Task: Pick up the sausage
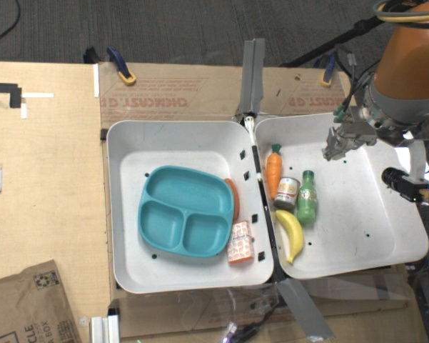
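Orange sliver of the sausage (233,197) peeks out from the teal plate's (185,211) right rim in the left bin (121,213), mostly hidden. Over the right bin (407,227), the end effector (335,148) hangs, its grip impossible to make out

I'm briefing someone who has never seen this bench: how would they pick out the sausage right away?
Start at the left white bin, the one holding the teal divided plate. The sausage is the thin orange-red strip along that plate's right rim, mostly hidden under it. Just below it stands a small printed carton, which is boxy and patterned, while the sausage is plain and curved.
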{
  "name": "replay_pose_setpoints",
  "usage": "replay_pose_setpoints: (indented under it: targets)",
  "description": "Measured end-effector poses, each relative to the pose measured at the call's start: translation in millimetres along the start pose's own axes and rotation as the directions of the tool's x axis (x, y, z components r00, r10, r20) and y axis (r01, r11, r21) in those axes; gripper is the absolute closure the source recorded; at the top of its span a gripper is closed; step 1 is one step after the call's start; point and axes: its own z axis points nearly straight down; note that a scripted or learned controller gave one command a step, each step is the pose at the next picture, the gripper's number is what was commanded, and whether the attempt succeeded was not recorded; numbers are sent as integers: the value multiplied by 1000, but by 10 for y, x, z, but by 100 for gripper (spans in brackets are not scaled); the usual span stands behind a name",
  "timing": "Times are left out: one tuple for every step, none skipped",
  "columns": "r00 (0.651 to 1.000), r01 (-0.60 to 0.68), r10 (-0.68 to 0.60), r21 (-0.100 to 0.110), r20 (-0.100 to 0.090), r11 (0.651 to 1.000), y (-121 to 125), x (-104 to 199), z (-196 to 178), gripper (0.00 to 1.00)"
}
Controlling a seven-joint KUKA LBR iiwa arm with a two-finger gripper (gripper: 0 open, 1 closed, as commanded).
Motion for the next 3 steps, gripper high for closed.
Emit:
replay_pose_setpoints:
  targets:
    - [916,-402,402,-2,1,916,166,-157,-443,0]
    - [888,-460,460,1,1,888,145,172,318,0]
    - [636,-772,772,-1,1,636,95,71,-71,0]
